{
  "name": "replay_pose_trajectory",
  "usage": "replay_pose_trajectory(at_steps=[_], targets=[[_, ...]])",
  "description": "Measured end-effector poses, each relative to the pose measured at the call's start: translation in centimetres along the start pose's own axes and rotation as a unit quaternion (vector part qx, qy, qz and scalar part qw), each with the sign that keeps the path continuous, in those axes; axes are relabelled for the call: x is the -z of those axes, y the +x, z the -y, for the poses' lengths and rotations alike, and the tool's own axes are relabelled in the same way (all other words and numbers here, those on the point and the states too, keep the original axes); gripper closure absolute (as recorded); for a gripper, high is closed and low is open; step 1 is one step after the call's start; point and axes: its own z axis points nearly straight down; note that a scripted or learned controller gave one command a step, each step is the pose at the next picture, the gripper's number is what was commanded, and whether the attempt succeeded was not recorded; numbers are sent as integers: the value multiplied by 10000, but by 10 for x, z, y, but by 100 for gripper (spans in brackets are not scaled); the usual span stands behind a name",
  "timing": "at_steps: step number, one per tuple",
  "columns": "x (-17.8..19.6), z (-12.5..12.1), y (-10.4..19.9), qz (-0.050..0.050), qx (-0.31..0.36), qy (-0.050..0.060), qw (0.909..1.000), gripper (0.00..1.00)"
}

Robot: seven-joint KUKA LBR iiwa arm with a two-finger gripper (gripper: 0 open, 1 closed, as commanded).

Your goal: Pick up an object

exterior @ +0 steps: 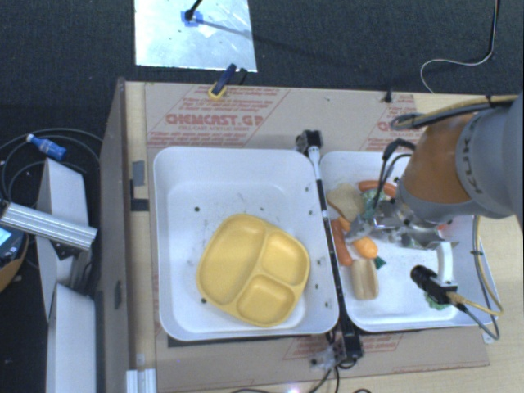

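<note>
The right bin (pixel 401 313) holds several toy foods. A pale bread piece (pixel 345 201) lies at its left side, with a red sausage (pixel 376 187) just behind it. An orange carrot (pixel 341 241) lies along the left wall. A small orange fruit (pixel 366 248) sits beside it, and a tan bun (pixel 363 278) lies nearer the front. My gripper (pixel 381 221) hangs low over these foods, just right of the bread piece and above the orange fruit. The arm's grey body hides the bin's right part.
The left bin (pixel 180 187) holds a yellow divided plate (pixel 252 268). A divider rail (pixel 324 219) runs between the two bins. Cardboard covers the bench around them. A small green piece (pixel 379 262) lies by the fruit.
</note>
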Motion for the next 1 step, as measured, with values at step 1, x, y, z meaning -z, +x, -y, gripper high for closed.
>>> replay_pose_trajectory(at_steps=[1], targets=[[10, -1, 0, -1, 3, -5, 10000, 100]])
